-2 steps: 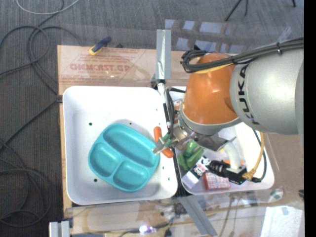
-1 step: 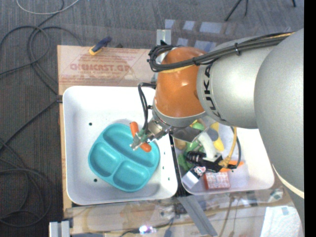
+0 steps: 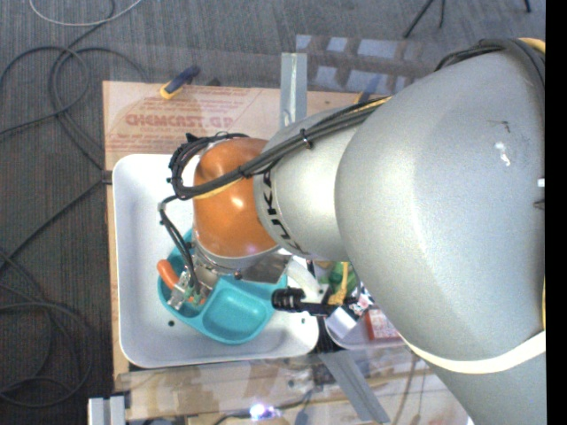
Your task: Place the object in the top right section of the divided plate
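The object of the task cannot be identified with certainty: a small orange item (image 3: 166,268) shows at the left edge of the divided plate, just to the left of the tool, and whether it rests in a section or on the rim cannot be told. The divided plate (image 3: 232,315) is teal and lies in the left white bin (image 3: 142,237), directly under and to the right of the tool, with one scooped section open to view. The plate's top right section is hidden by the arm.

The tool (image 3: 183,292) sits low over the plate's left part. It shows as a small metallic assembly; whether it is wide, narrow or holding anything cannot be told.

Above the tool stands the orange band (image 3: 226,197) of the wrist, with black cables (image 3: 190,162) looped around it. The grey arm (image 3: 416,211) extends from there to the right and covers most of the right bin.

Right of the tool, beyond the plate, mixed small items (image 3: 354,304) lie in the right bin, partly hidden; a red and white packet is among them.

The bins rest on a desk (image 3: 151,122) with printed cardboard showing behind the tool.
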`<state>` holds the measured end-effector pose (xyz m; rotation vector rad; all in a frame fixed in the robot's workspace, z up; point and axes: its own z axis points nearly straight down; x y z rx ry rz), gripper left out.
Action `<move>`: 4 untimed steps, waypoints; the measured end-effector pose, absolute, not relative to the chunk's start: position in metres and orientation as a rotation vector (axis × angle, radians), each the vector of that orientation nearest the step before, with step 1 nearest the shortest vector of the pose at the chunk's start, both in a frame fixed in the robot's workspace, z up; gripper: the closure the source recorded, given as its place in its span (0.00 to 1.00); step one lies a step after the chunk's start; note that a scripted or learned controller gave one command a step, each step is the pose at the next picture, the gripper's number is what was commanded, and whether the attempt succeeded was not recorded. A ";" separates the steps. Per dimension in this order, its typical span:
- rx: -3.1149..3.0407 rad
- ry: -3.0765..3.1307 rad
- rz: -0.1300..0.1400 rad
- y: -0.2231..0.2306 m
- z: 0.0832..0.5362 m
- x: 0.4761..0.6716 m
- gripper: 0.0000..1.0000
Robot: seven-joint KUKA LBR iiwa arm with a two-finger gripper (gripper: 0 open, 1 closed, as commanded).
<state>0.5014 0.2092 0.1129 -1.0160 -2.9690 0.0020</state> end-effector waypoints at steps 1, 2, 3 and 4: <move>-0.941 -2.998 0.002 0.118 0.254 0.503 1.00; -0.709 -3.057 0.002 0.189 0.156 0.513 1.00; -1.018 -2.971 0.002 0.107 0.167 0.551 1.00; -0.872 -3.038 -0.006 0.136 0.115 0.490 1.00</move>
